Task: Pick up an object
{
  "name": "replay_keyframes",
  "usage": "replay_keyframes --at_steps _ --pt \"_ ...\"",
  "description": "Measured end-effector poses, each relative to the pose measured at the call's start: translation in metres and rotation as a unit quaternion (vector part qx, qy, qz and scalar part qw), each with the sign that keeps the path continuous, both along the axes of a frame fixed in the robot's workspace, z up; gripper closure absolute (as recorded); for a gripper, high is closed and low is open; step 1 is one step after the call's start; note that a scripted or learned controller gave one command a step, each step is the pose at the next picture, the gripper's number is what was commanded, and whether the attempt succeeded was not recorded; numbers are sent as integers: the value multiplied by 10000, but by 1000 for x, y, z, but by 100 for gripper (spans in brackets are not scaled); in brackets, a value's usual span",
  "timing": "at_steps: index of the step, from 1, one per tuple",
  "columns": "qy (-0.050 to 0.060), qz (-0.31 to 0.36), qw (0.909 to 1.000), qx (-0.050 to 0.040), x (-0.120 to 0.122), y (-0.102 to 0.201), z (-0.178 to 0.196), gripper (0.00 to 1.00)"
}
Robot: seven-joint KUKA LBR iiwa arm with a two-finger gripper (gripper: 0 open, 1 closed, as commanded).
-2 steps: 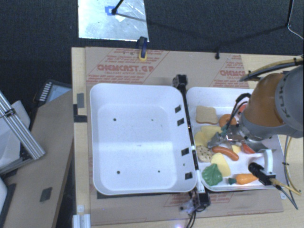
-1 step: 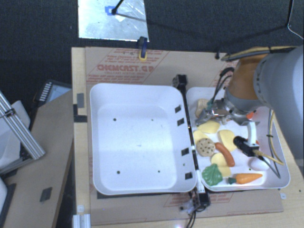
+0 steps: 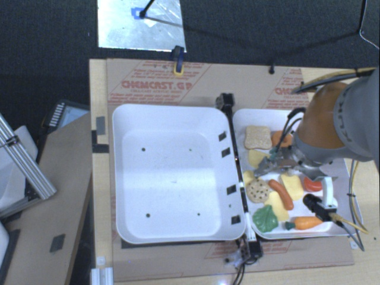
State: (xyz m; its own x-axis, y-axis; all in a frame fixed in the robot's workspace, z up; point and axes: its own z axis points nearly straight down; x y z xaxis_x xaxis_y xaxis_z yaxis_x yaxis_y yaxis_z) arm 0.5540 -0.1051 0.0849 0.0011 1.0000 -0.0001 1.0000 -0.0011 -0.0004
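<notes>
Nearest us, the brown cardboard sheet [image 3: 178, 251] runs out past both bins, with a knot of cables [image 3: 246, 255] at its near edge, just below the gap between them. The right bin [image 3: 297, 233] holds the toy food. Along its near wall lie a green leafy piece [image 3: 265, 218] and, to its right, a carrot [image 3: 306, 222] lying flat. Just behind these we see a cookie [image 3: 257, 190], round and tan with dark chips, close to the left wall. Beside it are a reddish sausage [image 3: 281, 193] set at a slant, a yellow block [image 3: 293, 187] touching the sausage, and a red tomato piece [image 3: 313, 184]. The pieces crowd together, with little white floor between them.

The gripper [image 3: 265, 167] hangs low over the middle of this bin, its tip between the cookie and a flat pale yellow piece [image 3: 255, 157] just behind it. We cannot tell whether it is spread or pressed together, nor whether it touches either piece. Farther back lie a tan slice of bread [image 3: 258, 137] and an orange piece [image 3: 278, 139], partly hidden by the arm [image 3: 332, 123], which covers the bin's far right part.

The left bin [image 3: 172, 177] shows a wide white floor with a few dark specks. A black clip [image 3: 225, 101] sits at the far end of the gap between the bins. Beyond it are a blue and yellow clamp [image 3: 178, 61] and a shiny metal sheet [image 3: 141, 15].
</notes>
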Motion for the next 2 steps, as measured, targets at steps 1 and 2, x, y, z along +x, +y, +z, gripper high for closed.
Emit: replay_keyframes --at_steps 1,2 --pt "-26 -2 10000 -4 -47 -3 1 0" --pt "-37 16 10000 -5 -45 -3 11 100"
